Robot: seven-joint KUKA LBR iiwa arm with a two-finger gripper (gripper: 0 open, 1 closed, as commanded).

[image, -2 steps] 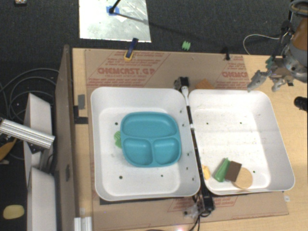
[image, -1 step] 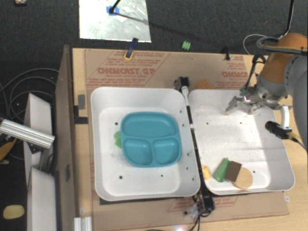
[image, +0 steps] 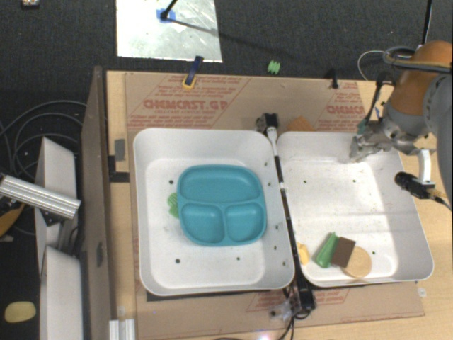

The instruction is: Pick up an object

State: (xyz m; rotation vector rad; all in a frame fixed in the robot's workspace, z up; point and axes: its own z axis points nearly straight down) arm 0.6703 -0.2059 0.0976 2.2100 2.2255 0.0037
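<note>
Two white bins [image: 212, 144] sit on a tan board [image: 212, 94] printed with red lettering. In the left bin lies a teal divided tray [image: 221, 204], a green scrap [image: 172, 204] at its left edge. Near the right bin's front edge are a green stick [image: 326, 250], a brown block [image: 344, 251], a tan disc [image: 359, 263] and a yellow piece [image: 304, 253]. The arm [image: 417, 98] is grey and orange.

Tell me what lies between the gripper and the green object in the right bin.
In the camera view, only bare white bin floor separates the gripper, at the right bin's far edge, from the green object near its front edge.
</note>
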